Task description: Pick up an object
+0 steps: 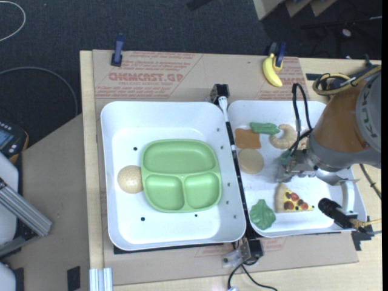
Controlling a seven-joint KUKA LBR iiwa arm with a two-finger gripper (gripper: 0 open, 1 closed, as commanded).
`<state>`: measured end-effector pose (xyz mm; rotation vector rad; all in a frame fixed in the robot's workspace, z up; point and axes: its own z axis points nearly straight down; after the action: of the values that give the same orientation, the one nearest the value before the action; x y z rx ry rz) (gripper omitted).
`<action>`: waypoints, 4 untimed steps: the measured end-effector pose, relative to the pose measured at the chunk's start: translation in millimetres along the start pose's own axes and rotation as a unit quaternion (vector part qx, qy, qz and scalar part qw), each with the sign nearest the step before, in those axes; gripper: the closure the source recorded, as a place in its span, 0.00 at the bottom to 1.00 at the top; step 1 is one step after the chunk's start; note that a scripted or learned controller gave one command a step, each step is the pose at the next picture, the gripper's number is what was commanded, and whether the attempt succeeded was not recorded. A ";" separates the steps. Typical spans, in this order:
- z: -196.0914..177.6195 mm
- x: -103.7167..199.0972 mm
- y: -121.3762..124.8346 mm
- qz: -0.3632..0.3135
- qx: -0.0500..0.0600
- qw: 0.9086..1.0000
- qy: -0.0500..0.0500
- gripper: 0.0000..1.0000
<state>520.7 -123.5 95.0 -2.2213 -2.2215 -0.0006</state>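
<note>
The right bin (321,111) holds several toy foods: a brown toast slice (247,139), a green bean pod (263,127), a pale croissant (283,136), a round beige cookie (251,161), a pizza slice (291,200) and a green leaf (262,214). My gripper (290,165) hangs low in this bin, just right of the cookie and above the pizza slice. Nothing shows between its fingers. In the left bin (115,126) lies a green three-part plate (180,174) with a beige ball (130,179) at its left side.
A yellow banana (272,71) lies on the cardboard behind the right bin. Blue clamps (117,50) hold the cardboard's far edge. A black clip (219,93) sits where the bins meet. The grey and orange arm covers the right bin's right side.
</note>
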 end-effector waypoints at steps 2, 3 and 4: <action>-99.9 138.7 -41.9 -0.004 0.001 1.000 0.001 1.00; -109.8 133.9 -41.0 0.000 0.000 1.000 0.000 1.00; -119.6 134.0 -40.5 0.000 -0.001 1.000 0.000 1.00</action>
<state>480.1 10.5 214.6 -2.2212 -2.2232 -0.0025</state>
